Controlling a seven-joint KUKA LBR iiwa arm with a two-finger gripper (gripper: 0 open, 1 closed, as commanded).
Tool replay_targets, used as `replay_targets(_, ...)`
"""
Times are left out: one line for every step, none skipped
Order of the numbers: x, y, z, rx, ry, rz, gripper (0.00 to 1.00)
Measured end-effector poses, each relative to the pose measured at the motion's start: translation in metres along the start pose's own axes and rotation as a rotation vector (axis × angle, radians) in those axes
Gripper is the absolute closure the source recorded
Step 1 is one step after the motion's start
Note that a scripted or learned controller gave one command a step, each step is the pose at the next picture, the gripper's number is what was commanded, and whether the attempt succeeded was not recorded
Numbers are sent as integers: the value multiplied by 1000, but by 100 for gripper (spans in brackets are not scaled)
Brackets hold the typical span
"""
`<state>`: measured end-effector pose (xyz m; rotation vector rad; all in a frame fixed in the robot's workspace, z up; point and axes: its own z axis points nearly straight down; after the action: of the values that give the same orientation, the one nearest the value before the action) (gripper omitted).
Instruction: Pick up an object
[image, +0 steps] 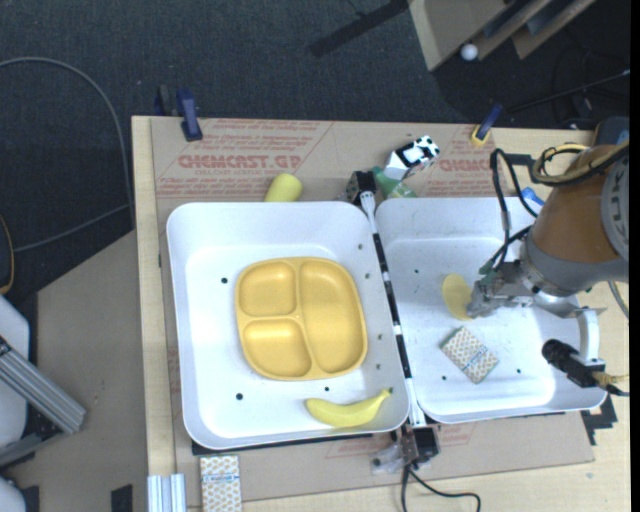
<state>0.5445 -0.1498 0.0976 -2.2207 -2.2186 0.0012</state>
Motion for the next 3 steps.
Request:
replay_targets(22,-7,-67,-3,-1,-2,100)
replay_targets(22,-7,-66,-3,-1,-1,0)
replay_targets(25,5,1,1,0,-1,0)
